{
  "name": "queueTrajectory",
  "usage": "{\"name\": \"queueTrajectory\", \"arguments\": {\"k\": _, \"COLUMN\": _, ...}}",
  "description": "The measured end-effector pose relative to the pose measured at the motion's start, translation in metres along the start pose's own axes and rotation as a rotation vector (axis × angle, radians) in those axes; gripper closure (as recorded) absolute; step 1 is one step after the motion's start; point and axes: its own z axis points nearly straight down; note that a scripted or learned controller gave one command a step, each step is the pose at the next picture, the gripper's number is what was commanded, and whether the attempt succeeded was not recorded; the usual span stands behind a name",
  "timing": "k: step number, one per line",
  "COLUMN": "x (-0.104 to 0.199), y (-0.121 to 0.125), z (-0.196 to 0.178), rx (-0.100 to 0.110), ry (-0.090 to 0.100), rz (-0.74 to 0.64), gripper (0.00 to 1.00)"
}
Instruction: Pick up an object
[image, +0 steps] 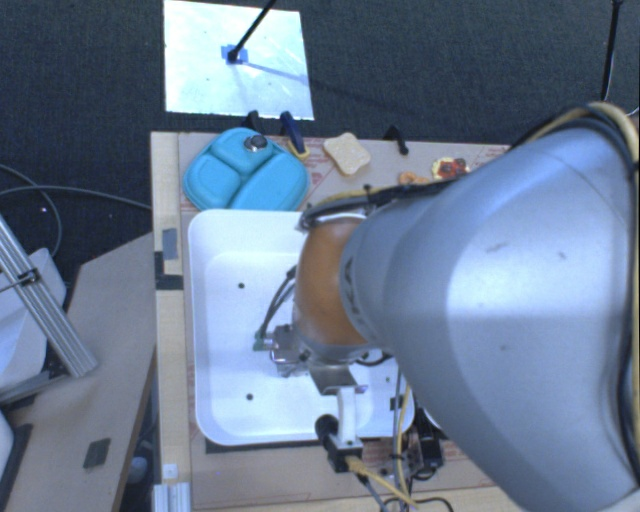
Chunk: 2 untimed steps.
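Observation:
My arm fills the right and middle of the camera view, with the orange band (322, 280) above the wrist. The gripper (288, 358) points down into the left white bin (225, 300), over its right half. The wrist hides whatever lies directly beneath it. The bin floor that shows to the left of the gripper is bare white.
Behind the bin, on the bench's back strip, lie a blue divided plate (245, 172), a blue-handled tool (292, 130), a slice of toast (347, 153) and a small red and yellow item (450, 166). A shiny pale sheet (235, 55) lies farther back. A metal frame (40, 310) stands at the left.

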Motion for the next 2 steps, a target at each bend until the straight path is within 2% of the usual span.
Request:
{"name": "queueTrajectory", "arguments": {"k": 1, "x": 0.048, "y": 0.073, "z": 0.005, "rx": -0.009, "ry": 0.004, "rz": -0.009, "gripper": 1.0}}
{"name": "queueTrajectory", "arguments": {"k": 2, "x": 0.053, "y": -0.004, "z": 0.006, "rx": 0.002, "ry": 0.002, "rz": -0.006, "gripper": 1.0}}
